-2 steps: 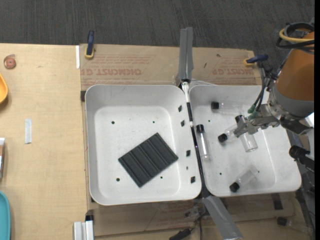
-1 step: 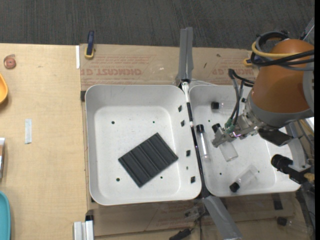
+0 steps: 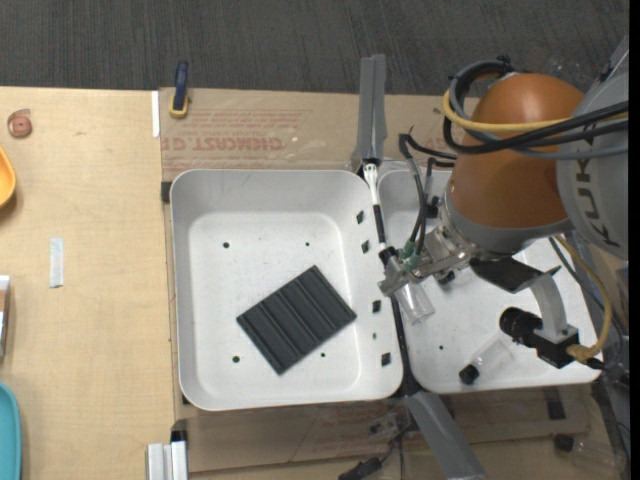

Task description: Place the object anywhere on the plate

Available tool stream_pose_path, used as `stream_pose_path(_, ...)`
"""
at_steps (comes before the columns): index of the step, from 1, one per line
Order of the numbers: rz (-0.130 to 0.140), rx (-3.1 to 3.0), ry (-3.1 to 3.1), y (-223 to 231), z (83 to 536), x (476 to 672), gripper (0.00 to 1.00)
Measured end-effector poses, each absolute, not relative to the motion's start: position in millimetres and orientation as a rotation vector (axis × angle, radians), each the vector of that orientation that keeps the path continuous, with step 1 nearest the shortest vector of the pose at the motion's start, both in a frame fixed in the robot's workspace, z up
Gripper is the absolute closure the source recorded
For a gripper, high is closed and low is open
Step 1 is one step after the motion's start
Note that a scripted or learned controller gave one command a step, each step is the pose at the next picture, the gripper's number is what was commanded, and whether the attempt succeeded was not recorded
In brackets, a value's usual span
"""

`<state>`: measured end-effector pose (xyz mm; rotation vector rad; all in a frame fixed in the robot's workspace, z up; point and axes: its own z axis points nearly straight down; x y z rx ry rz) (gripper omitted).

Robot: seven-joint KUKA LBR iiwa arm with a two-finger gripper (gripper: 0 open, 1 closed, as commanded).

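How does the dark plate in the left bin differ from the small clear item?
The dark plate is large, flat and ribbed; the small clear item is tiny, with a black end. The plate lies aslant in the left bin; the item lies in the right bin, near its front rim. Neither touches the gripper.

We see a dark grey carpeted floor (image 3: 200, 18) beyond a pale wooden bench (image 3: 90, 368), where a brown cardboard sheet (image 3: 260, 133) lies flat.

Black ribbed plate (image 3: 297, 319) lies in left bin (image 3: 205, 268); end effector (image 3: 406, 288) hangs over right bin (image 3: 445, 340).
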<state>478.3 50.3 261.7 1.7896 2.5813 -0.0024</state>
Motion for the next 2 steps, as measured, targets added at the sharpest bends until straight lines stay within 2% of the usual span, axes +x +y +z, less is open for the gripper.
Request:
stream_pose_path(1, -0.005, 1.511, 2.757, 98.4, 163.0, 528.8, 1.00)
stream_pose_path(2, -0.005, 1.511, 2.757, 98.1, 163.1, 528.9, 0.00)
